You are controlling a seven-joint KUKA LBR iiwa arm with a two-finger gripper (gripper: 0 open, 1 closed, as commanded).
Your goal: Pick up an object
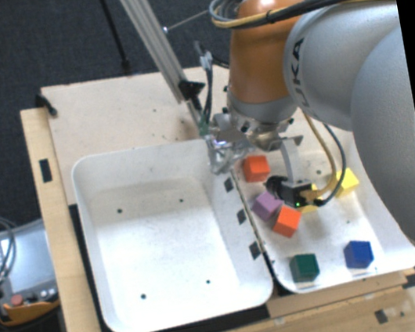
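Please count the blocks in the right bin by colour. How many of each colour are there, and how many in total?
Orange: 2
Purple: 1
Yellow: 1
Green: 1
Blue: 1
Total: 6 blocks visible; the arm may hide others.
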